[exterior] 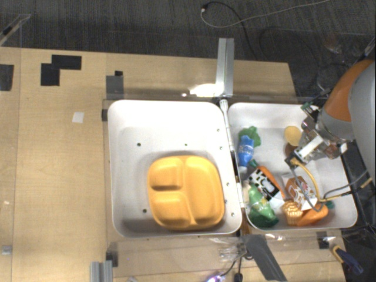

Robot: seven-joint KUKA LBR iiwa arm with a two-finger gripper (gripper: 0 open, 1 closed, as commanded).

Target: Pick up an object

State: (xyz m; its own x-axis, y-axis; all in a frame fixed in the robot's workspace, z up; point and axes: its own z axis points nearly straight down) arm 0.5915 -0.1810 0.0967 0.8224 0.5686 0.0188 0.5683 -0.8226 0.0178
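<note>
Worktop [53, 175]: pale wood, bearing two shallow white bins side by side; black marks near its far left corner.
Left bin [126, 128]: holds one yellow tray.
Tray [185, 191]: three compartments, lying flat toward the near right part of the left bin, near the wall shared with the right bin.
Right bin [267, 113]: holds a cluster of small things along its left wall and near edge.
Blue bottle [245, 153]: by the left wall of the right bin, about midway along it, with a green piece [250, 133] just beyond its far end.
Black-and-white pack [264, 183]: nearer than the bottle, tilted, with an orange edge.
Green toy [260, 209]: near left corner of the right bin, just beside the pack.
Tan round thing [292, 135]: toward the far right part of the right bin, just left of the hand.
Orange thing [312, 216]: at the near edge of the right bin, right of the green toy; a printed packet [298, 191] lies just beyond it.
Arm [352, 101]: grey with an orange band, reaching in over the right edge of the right bin.
Hand [297, 159]: low over the right part of the right bin, between the tan round thing and the packet; whether its fingers are spread or pressed together, cannot tell; nothing seen pinched.
</note>
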